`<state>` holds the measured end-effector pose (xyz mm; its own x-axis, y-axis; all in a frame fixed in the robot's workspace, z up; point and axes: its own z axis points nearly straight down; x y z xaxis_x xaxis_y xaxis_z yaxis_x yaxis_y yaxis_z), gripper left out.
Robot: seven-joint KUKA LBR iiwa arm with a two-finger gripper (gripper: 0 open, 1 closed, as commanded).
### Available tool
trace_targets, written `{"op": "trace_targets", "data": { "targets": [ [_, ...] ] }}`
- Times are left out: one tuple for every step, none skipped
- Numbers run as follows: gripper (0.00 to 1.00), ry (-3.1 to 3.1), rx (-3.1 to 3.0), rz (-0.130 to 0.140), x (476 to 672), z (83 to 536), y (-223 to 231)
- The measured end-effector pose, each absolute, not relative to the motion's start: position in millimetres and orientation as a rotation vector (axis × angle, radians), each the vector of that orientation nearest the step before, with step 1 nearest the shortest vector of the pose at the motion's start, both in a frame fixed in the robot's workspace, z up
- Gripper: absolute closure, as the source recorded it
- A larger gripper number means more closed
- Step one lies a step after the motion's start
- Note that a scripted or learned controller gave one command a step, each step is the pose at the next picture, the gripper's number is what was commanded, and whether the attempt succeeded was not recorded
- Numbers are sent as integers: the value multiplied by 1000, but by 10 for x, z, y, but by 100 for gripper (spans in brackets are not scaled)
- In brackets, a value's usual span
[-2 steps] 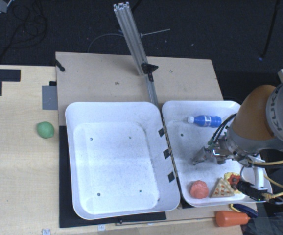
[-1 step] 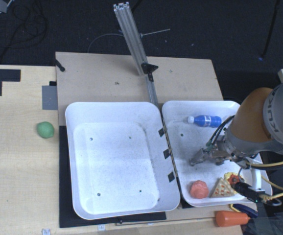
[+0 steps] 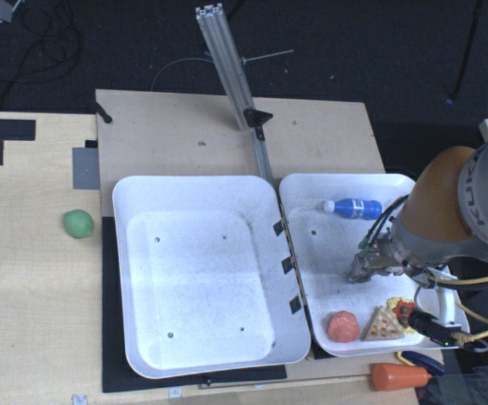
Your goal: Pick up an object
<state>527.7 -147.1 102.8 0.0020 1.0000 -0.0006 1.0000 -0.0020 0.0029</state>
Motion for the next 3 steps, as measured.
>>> {"op": "trace_targets", "data": {
  "targets": [
    [100, 2220, 2220, 2, 5303, 1446, -1460],
    [100, 2218, 2219, 4, 5265, 2056, -1490],
    [100, 2220, 2221, 2, 5269, 2313, -1495]
  ]
}}
